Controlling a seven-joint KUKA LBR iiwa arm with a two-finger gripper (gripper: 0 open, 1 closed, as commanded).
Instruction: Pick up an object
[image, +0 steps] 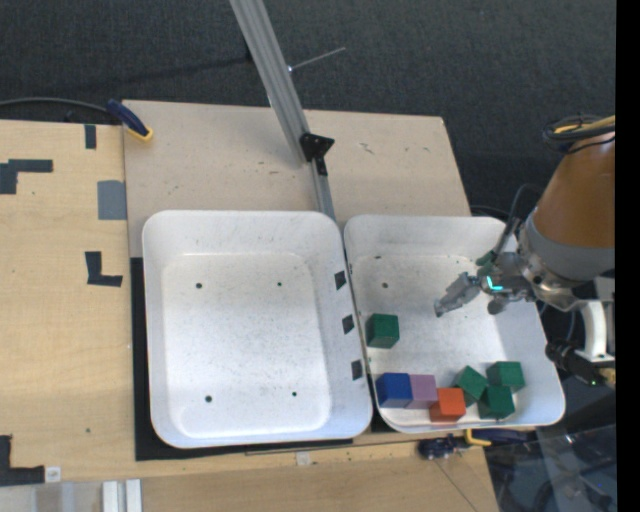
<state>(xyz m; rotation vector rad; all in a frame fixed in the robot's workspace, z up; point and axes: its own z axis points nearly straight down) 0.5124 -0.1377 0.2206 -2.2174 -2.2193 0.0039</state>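
Green block (382, 329) lies unlifted in right bin (420, 250); gripper (462, 293) at its two o'clock, jaw state indeterminable.

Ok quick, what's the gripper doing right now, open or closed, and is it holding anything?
Gripper: over the right bin, nothing visible between its fingers; open or shut cannot be told from this view.

A single fixed camera looks down at a slant from above the bench (250, 150), far enough back to take in both white bins, the left bin (245, 330) and the right bin (440, 250), side by side. The arm (575, 215) enters from the frame's right.
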